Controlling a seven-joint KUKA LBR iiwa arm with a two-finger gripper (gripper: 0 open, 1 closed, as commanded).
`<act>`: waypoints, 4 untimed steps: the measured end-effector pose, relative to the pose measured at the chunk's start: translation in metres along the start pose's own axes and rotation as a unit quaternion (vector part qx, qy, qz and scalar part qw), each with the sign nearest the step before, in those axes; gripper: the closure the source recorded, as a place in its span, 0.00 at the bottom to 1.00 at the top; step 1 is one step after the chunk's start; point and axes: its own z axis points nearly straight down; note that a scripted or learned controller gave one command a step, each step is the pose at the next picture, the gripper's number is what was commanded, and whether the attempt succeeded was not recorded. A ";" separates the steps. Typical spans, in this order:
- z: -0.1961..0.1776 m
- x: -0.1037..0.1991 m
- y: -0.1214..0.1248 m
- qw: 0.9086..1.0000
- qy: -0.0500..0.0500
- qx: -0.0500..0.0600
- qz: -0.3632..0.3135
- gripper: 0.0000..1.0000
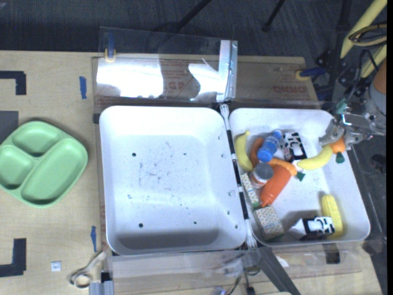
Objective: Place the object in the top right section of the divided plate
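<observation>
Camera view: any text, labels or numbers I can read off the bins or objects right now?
Nothing reads clearly.
Cardboard panel behind the right bin: faint reddish print, too blurred to read.
Blue-capped bottle: label too small to read.
Black-and-white objects and: markings only, no legible words.

Faint reddish printing on the brown cardboard strip (270, 86) behind the two white bins, too blurred to read. Black-and-white patterned labels on small packets (295, 145) in the right white bin (356, 226), likewise illegible. No readable words, brands or numbers anywhere.
</observation>
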 end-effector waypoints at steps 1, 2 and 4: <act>0.085 0.043 0.006 0.998 0.001 -0.010 0.068 1.00; 0.092 0.081 -0.010 0.990 0.002 -0.032 0.139 1.00; 0.114 0.036 -0.062 0.985 0.002 -0.017 0.174 1.00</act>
